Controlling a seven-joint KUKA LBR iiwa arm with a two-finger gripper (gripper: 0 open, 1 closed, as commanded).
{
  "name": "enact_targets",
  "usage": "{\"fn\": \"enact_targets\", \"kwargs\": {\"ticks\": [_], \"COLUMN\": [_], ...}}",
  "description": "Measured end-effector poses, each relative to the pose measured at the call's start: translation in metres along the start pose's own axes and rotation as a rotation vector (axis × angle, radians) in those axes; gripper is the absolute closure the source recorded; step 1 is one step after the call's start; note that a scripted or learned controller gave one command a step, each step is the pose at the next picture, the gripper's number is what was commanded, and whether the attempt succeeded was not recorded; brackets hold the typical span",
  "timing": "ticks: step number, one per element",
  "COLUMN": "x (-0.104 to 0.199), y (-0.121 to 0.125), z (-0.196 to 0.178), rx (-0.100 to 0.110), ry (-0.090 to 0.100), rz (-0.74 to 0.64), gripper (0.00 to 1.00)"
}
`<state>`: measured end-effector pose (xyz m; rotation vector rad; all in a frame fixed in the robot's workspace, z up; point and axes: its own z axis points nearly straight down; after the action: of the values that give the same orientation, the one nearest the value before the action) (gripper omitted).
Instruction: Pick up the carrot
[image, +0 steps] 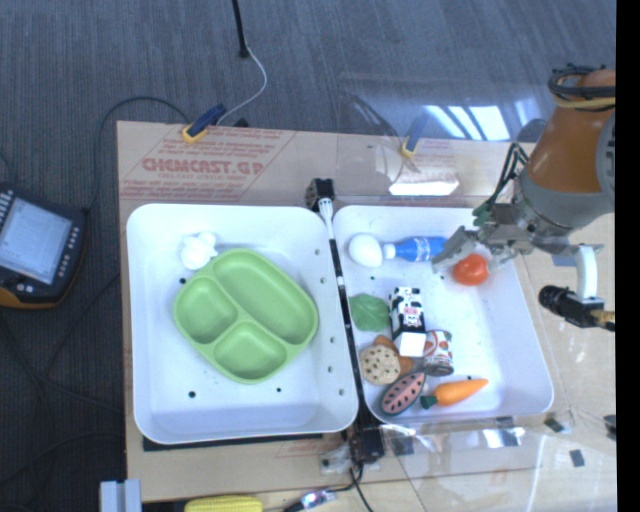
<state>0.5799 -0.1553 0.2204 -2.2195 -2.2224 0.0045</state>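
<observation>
Nothing lifted so far: carrot (458, 391) lying at right bin's (535, 355) near edge, gripper (470, 262) far off, clenched around a tomato (470, 268).

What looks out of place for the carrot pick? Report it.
The claw is at the far end of the right bin, right by the tomato, while the carrot lies untouched at the near edge. The blue bottle lies on its side. Nothing looks spilled or broken.
</observation>
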Motion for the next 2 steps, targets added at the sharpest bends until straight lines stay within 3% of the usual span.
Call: {"fn": "enact_targets", "kwargs": {"ticks": [1, 2], "x": [-0.019, -0.023], "y": [-0.081, -0.092], "z": [0.061, 0.129], "rx": [0.003, -0.010], "ry": [0.002, -0.005], "rz": [-0.390, -0.903], "gripper": [0.00, 0.00]}}
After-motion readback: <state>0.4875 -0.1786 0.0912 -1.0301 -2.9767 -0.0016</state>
